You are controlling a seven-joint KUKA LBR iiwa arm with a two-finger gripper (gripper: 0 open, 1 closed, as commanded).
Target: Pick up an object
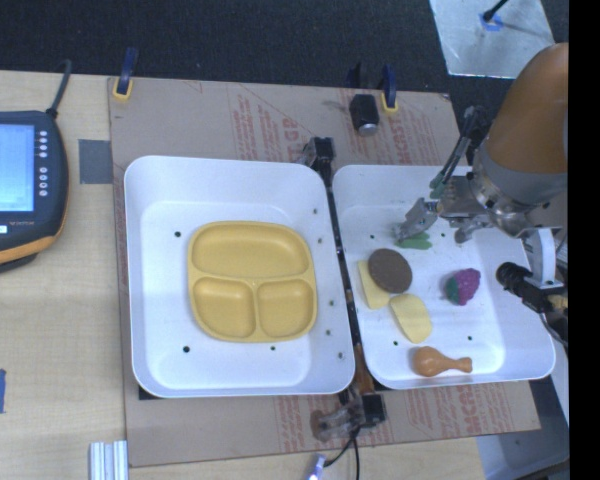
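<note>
Tool (438,220) hangs low over the right bin (520,366), toward that bin's 11 o'clock corner, its two grey fingers spread apart with nothing between them; a small green piece (414,239) lies on the bin floor just below the left finger, and whether they touch cannot be told. Six loose things lie in this bin: the green piece, one brown round disc (389,269) at the bin's centre-left, overlapping one pale yellow slab (372,289), one yellow wedge (412,318) just at the disc's 5 o'clock, one purple bunch of grapes (461,286) at the disc's 3 o'clock, and one orange drumstick (439,362) at the bin's 6 o'clock. At 9 o'clock of it stands the left bin (150,268), bearing one yellow three-compartment tray (252,279). Both bins rest on the counter (70,368), with one handheld control pendant (15,188) at its far 9 o'clock edge.
</note>
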